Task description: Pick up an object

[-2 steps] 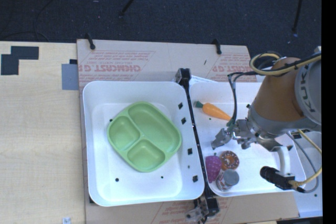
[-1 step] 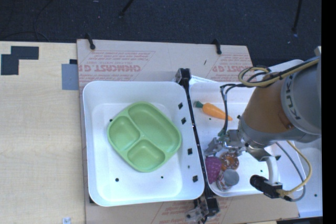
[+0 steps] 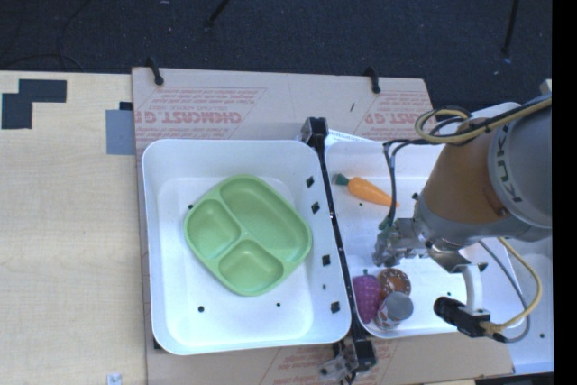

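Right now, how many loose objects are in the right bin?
4 that I can see: a carrot near the divider, and purple grapes, a brown round item and a grey cup clustered at the front. The arm may hide more.

Light falls evenly from above, and brightest on the two white bins point(image 3: 153, 194) at mid-frame, whose floors wash out to near-pure white with little surface detail. The top of the frame is dim — the dark floor there swallows most detail. Shadows are soft and short: a faint one rims the green plate point(image 3: 248, 233), a darker one lies under the arm point(image 3: 478, 185) at right. The picture is low in resolution and slightly soft — small items at lower right blur together.
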Controlling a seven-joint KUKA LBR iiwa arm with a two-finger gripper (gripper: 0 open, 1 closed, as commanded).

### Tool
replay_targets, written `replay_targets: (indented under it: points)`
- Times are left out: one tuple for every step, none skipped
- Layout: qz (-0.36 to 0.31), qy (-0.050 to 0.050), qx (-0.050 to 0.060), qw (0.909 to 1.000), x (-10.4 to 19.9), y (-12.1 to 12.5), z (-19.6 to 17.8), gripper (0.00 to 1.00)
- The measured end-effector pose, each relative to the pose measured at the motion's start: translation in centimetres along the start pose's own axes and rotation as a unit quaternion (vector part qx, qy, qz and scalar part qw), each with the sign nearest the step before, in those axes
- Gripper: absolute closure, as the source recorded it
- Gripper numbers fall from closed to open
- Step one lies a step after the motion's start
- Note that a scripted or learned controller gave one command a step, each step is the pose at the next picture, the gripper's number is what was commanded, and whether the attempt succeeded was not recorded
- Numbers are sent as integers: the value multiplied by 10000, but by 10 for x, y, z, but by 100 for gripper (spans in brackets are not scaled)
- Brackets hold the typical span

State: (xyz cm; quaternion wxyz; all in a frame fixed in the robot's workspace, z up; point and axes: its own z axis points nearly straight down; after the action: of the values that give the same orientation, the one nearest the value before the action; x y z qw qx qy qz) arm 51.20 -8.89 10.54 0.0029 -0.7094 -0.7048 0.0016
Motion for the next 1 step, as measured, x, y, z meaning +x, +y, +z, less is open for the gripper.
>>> replay_targets:
  points:
    - [-35, -8, -43, 10000, 0, 1, -63, 100]
